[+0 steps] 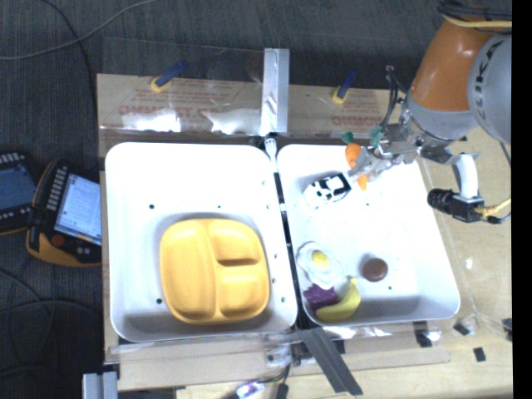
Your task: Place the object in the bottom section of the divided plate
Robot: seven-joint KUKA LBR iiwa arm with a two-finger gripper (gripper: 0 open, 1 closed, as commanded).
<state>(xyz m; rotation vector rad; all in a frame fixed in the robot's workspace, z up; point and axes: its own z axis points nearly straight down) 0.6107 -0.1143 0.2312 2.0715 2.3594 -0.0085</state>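
The gripper (371, 158) hangs above the right bin (432, 248) carrying an orange object (355, 152); next comes transport to the yellow divided plate's (214, 268) bottom section.

Glossy yellow plastic divided plate (214, 268) in smooth white plastic bin (133, 173)

Both bins: plain white, left bin (133, 189), right bin (416, 248). Divided plate (214, 268), lower left of centre: solid yellow. Right bin contents: black-and-white patched object (329, 187) at top; brown round piece (375, 268); fried egg (320, 261), white with yellow yolk; purple item (317, 293); yellow banana (342, 302). Orange object (355, 152) at the bin's upper edge. Arm (465, 65), upper right: orange band, grey body. Floor: dark grey carpet (50, 73).
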